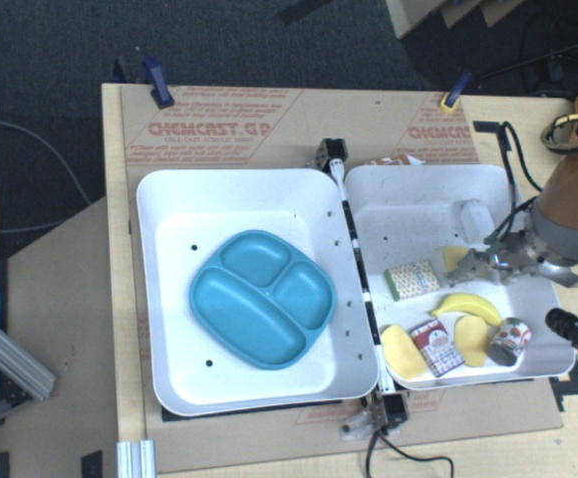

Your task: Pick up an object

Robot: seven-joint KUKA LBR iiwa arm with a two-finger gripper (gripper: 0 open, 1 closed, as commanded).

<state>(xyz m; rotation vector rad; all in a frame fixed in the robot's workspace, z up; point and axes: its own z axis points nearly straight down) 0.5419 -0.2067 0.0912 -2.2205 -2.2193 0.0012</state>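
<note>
Gripper over right bin, fingers' state indeterminate.
Grey two-finger gripper point(490, 257) hovers just above the curved yellow plastic banana point(468, 307) (long axis crosswise) near the shallow white right bin's point(419, 182) front edge.

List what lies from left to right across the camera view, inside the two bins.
Blue divided plate in the left bin → yellow piece → green-patterned packet → red-and-white packet → banana → small round can.
</note>
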